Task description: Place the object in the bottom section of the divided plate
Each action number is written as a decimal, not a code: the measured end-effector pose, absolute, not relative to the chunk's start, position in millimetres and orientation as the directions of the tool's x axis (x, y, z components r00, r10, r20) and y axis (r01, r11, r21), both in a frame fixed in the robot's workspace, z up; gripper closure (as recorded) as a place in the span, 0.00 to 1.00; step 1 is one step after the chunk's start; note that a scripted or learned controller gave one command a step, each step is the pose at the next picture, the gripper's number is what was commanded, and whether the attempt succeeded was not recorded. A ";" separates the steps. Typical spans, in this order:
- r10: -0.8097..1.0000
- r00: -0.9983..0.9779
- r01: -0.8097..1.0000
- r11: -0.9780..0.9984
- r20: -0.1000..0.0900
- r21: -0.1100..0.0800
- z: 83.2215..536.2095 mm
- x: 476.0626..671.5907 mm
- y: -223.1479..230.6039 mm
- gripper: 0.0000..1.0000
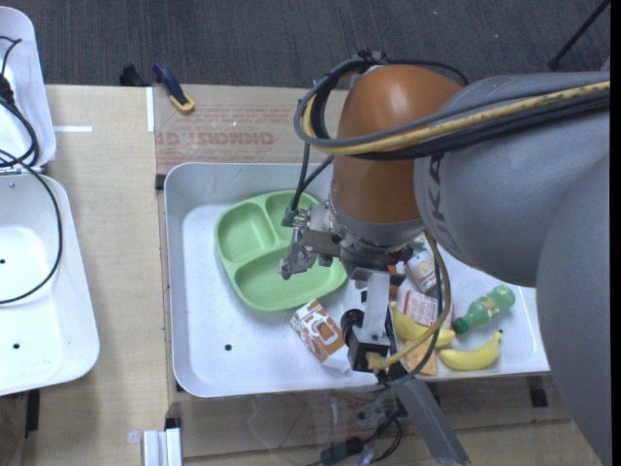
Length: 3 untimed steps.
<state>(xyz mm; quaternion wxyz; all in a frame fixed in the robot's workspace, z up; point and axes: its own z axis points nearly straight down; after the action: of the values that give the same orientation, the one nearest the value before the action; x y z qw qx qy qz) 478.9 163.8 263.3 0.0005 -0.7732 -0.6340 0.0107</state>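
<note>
A: What surfaces and shapes does the view present?

B: A pale wooden counter (107, 144) carries two shallow white bins. The right bin (194, 289) is smooth, glossy plastic with rounded corners. In it lies a light green divided plate (254, 250), matte, with raised ridges separating its sections. A flattened sheet of brown cardboard (233, 134) with red lettering lies under the bin's far edge.

A: Where is the end effector, and what is its condition?

B: The end effector (303, 250) hangs over the plate's right side, beneath the arm's rounded orange band (388, 134). Its metal parts are dark and tangled with cables; whether it is open or closed, or has hold of anything, cannot be told.

A: Which loose objects lie nearby?

B: A small orange-and-white carton (318, 330) lies tilted on the bin floor just below the plate, outside it. To the right are two yellow bananas (473, 354), a green bottle (485, 309) and a small packet with a red label (420, 307), partly hidden by the arm's black fittings.

A: And to the left?

B: The left bin (39, 338), with a black cable (49, 212) looping across it. A blue and yellow clamp (173, 87) rests at the counter's far edge.
</note>
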 end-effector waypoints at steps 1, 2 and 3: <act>0.981 0.195 0.981 -0.195 -0.024 -0.021 268.3 479.9 162.6 1.00; 0.980 0.195 0.980 -0.196 -0.024 -0.021 268.3 479.9 162.7 0.00; 0.980 0.195 0.980 -0.196 -0.033 -0.029 272.6 480.8 161.2 1.00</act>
<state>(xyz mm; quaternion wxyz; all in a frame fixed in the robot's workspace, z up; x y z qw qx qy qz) 480.8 161.2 272.6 0.0008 -0.7728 -0.6342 0.0219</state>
